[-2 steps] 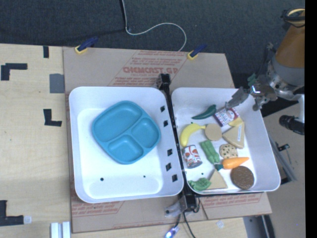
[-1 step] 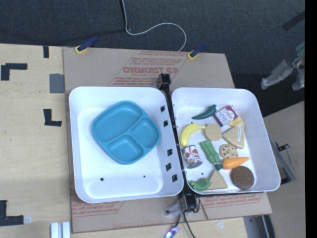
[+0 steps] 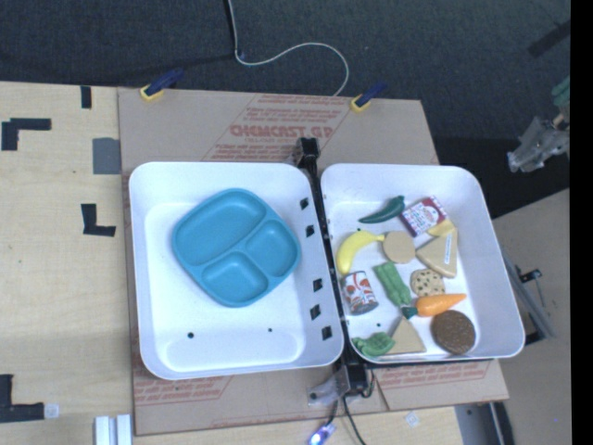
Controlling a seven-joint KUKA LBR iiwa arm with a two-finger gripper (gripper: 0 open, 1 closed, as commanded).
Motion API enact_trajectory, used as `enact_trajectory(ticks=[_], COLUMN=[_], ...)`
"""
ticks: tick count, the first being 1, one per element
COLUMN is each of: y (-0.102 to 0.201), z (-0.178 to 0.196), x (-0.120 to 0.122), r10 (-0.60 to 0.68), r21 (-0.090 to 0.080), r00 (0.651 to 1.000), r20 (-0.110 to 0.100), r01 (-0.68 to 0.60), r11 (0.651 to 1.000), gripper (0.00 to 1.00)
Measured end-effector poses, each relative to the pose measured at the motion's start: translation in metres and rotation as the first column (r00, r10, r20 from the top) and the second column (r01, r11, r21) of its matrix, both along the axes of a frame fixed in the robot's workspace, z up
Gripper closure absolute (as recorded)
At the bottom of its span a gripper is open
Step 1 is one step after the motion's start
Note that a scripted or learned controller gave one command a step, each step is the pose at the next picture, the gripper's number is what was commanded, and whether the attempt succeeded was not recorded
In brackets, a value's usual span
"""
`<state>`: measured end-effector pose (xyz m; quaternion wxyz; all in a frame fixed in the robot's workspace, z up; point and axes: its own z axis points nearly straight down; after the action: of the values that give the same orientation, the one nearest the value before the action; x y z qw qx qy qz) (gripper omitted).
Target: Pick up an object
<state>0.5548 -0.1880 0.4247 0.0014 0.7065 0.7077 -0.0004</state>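
The gripper [image 3: 536,146] hangs at about three o'clock in the view, outside the right bin [image 3: 494,248] and past its upper right corner, over the dark floor. It is small and blurred, so I cannot tell whether the claw is spread or closed, and nothing is seen in it. The things to pick lie in the right bin, crowded together. At its twelve o'clock are a green pepper [image 3: 382,211] and a red and white packet [image 3: 422,217]. A banana [image 3: 356,247] lies at nine o'clock, with a round tan biscuit [image 3: 399,247] just beside it and a cheese wedge [image 3: 444,250] towards three o'clock. Near the middle are a green pod [image 3: 392,284], a small can [image 3: 359,293] and a chip cookie [image 3: 426,281], with a carrot [image 3: 438,304] just below the cookie. At five o'clock sits a brown disc [image 3: 454,332], at six a tan triangle [image 3: 407,337] touching a green leaf [image 3: 373,345]. The left bin [image 3: 141,248] holds a blue plate [image 3: 236,247] with three compartments. Both bins rest on cardboard [image 3: 278,123].
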Motion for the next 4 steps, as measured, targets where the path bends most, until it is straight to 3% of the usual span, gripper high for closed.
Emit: enact_trajectory(ticks=[1,2,4], y=[-0.016,0.071,0.232], z=[0.119,0.111,0.11], x=[-0.052,-0.071,-0.071], r10=[-0.003,0.008,0.01], r21=[-0.003,0.004,0.004], r00=[1.0,1.0,1.0], r20=[0.012,0.0,-0.002], r01=[0.003,-0.008,-0.01], r11=[1.0,1.0,1.0], gripper=[1.0,1.0,1.0])
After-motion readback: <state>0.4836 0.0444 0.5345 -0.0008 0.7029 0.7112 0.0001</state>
